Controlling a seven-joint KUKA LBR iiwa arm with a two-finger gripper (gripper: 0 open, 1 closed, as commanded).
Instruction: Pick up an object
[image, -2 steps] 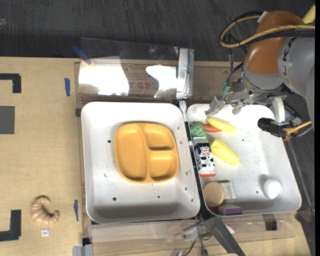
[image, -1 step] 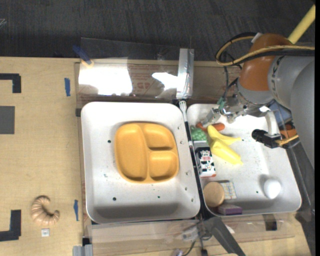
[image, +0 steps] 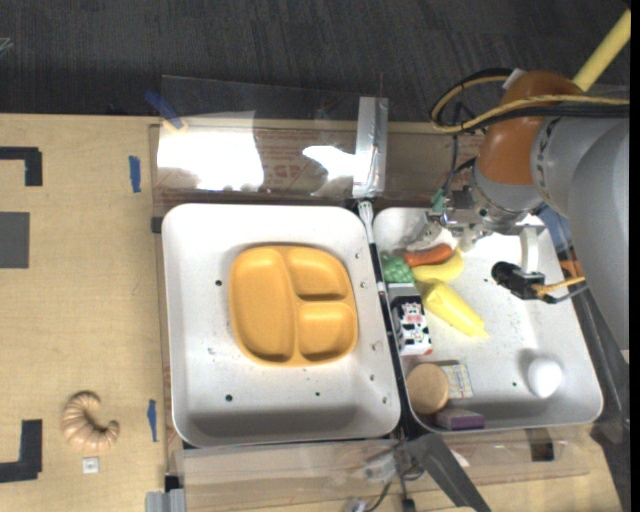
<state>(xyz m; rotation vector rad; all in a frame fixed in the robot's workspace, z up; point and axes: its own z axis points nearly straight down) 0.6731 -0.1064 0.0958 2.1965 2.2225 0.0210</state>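
Note:
My gripper (image: 447, 222) hangs low over the far left corner of the right bin (image: 575, 350), under the orange-banded wrist. Right below it lie an orange carrot-like piece (image: 430, 256) and a yellow rounded piece (image: 440, 270). A green item (image: 396, 270) sits to their left against the bin wall. A longer yellow object (image: 455, 308) lies nearer the middle. I see nothing between the fingers from this angle.
The right bin also holds a small white, black and red box (image: 413, 327), a tan disc (image: 428, 387), a purple block (image: 462, 420) and a white round thing (image: 544, 377). A yellow divided plate (image: 293, 303) fills the left bin (image: 190, 260). A tan shell-like object (image: 90, 420) lies on the bench.

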